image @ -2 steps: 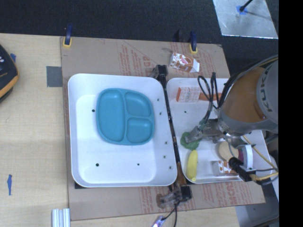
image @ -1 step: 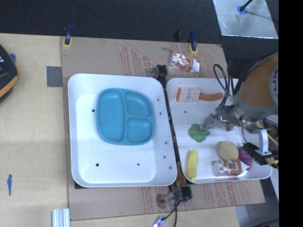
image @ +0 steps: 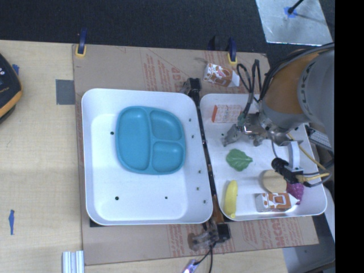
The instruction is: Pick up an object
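Note:
My gripper (image: 244,140) hangs over the upper middle of the right bin (image: 318,209), reaching in from the right. It is open, with nothing between its fingers. Just below it lies a green leafy toy (image: 239,160). An orange and white box (image: 226,114) lies flat to its upper left. Along the bin's front sit a yellow banana (image: 230,197), a small orange and white carton (image: 275,202), a tan round piece (image: 272,180) and a purple item (image: 297,191). Part of the tan piece is hidden by a black cable end.
The left bin (image: 99,198) holds a blue divided plate (image: 151,140). A small snack packet (image: 219,74) lies on the cardboard behind the right bin. Cables loop from the arm over the right bin's right side. A yellow and black device (image: 7,92) sits at the far left.

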`<state>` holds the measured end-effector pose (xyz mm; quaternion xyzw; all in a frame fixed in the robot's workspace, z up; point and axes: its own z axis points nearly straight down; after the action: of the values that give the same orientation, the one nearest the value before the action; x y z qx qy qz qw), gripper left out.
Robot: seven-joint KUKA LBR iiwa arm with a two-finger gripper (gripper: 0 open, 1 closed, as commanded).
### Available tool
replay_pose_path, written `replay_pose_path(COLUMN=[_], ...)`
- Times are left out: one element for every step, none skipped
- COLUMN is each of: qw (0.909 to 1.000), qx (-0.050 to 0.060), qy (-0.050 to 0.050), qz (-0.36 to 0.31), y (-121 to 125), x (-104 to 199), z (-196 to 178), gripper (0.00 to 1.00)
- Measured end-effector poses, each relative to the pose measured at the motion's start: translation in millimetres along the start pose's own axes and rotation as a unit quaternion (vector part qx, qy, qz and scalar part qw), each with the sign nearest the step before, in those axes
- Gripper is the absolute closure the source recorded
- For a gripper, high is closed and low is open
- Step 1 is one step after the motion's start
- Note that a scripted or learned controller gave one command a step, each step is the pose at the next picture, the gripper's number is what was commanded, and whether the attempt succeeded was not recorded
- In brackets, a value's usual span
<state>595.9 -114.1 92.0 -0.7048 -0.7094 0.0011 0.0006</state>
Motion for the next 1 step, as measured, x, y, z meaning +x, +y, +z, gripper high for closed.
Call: replay_pose_path(qw=[1.0000], qx=[0.001], qy=[0.000], qz=[0.001], y=[-47.0], x=[12.5], z=[0.7], gripper=[0.00])
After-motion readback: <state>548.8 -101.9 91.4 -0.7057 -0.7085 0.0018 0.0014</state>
